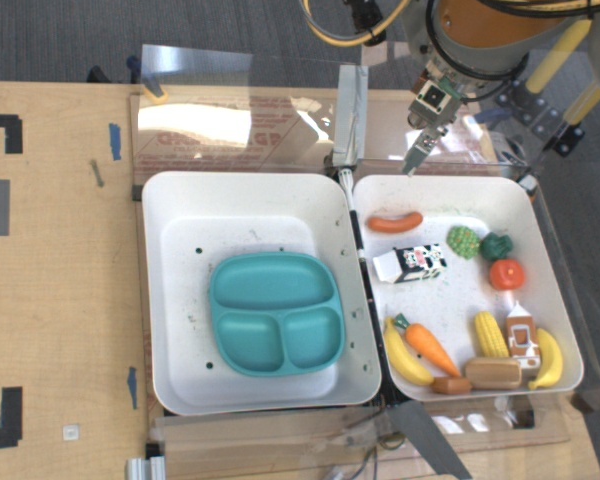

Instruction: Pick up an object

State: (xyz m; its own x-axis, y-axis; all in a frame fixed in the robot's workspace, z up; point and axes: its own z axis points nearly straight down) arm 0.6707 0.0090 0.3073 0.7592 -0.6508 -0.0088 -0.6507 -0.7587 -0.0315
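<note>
My gripper (pixel 418 155) hangs above the back rim of the right bin (pixel 550 238), with nothing under it but the rim. In that bin lie a red sausage (pixel 394 222), a black-and-white carton (pixel 410 262), a light green vegetable (pixel 464 240), a dark green one (pixel 497 245) and a tomato (pixel 507 273). Along the front are a carrot (pixel 427 344), a banana (pixel 405 360), a corn cob (pixel 490 334), a small orange-and-white carton (pixel 521 334), a brown bun (pixel 492 372) and a second banana (pixel 550 356).
The left bin (pixel 170 218) holds a teal divided plate (pixel 277 311). A grey upright post (pixel 348 118) stands behind the gap between the bins, just left of the gripper. Yellow cables (pixel 330 28) loop above it.
</note>
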